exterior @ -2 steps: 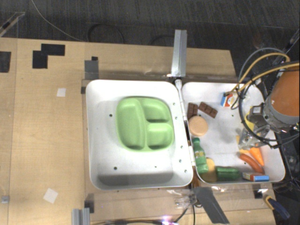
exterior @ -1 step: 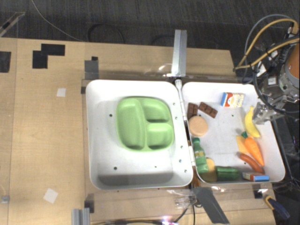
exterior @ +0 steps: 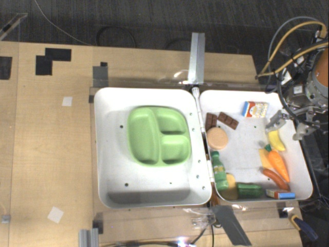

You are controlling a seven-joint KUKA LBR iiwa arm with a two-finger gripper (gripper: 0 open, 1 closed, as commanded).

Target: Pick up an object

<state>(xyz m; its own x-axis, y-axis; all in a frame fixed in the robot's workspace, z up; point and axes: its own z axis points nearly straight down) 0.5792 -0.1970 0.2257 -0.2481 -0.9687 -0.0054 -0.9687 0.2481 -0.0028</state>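
Far to the claw's left, a green divided plate [exterior: 158,135] lies in the left bin [exterior: 105,153], while the right bin [exterior: 241,161] holds the graspable things: chocolate pieces [exterior: 221,120], a tan disc [exterior: 217,137] and a green bottle [exterior: 219,170] well left of it. A carton [exterior: 255,109] sits nearer, and a banana [exterior: 276,140] and carrot [exterior: 277,163] lie just below it. The claw [exterior: 288,125] hangs with fingers spread wide and nothing between them; the banana looks the best target, so it should descend straight and straddle it across its narrow width, clear of the carrot.
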